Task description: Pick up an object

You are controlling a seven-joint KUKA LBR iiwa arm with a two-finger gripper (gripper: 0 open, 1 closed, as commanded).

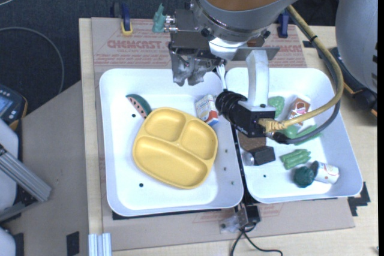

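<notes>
1. Two bins sit side by side on the tabletop; the jaws (pixel 191 73) hang over the left bin's (pixel 114 147) far edge, and whether they are open I cannot tell.
2. Nearest pick: a small carton (pixel 206 108), just beyond the yellow tray (pixel 174 145). It looks light, crushable; grip its flat sides.
3. White plastic floors look slick; the right bin (pixel 342 147) is crowded.

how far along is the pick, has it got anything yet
Nothing looks picked yet. The gripper hangs over the far edge of the left bin with nothing visibly in it. The yellow divided plate, watermelon slice and small carton all lie in that bin. Left: descend, close on one, lift it.
</notes>
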